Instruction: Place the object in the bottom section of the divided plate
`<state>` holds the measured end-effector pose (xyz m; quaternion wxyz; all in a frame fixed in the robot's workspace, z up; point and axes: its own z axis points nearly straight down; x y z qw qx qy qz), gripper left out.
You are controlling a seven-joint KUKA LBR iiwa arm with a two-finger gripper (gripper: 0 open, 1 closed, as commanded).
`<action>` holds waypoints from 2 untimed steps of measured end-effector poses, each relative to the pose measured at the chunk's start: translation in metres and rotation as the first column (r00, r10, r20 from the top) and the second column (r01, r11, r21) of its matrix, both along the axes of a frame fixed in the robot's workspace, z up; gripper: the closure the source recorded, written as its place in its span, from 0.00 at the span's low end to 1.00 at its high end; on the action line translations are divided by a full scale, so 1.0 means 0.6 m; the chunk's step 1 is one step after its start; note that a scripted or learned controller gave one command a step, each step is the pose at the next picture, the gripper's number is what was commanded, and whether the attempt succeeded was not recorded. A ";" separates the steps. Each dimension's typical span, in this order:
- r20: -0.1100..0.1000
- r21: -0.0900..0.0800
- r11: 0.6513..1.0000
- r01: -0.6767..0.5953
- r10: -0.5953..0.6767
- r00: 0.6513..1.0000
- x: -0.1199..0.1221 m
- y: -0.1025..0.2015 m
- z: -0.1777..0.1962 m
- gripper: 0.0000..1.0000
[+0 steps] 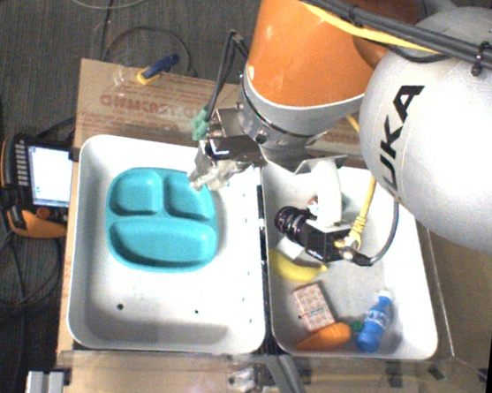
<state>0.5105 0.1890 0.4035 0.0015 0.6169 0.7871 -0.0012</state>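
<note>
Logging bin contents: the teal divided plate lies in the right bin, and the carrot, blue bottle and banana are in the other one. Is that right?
Not quite. The camera view shows the teal divided plate in the left bin. The carrot, blue bottle and banana are indeed in the other one, the right bin.

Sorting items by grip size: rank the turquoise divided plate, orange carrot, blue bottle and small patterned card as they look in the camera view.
1. Turquoise divided plate, largest.
2. Orange carrot and blue bottle: alike, not ranked.
3. Small patterned card: slightly smaller, though close.
</note>
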 end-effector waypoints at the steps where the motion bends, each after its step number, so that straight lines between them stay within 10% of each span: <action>1: -0.002 -0.002 0.864 0.504 -0.504 0.864 -0.035 0.020 -0.173 1.00; 2: -0.002 -0.003 0.904 0.428 -0.428 0.904 -0.014 0.016 -0.203 1.00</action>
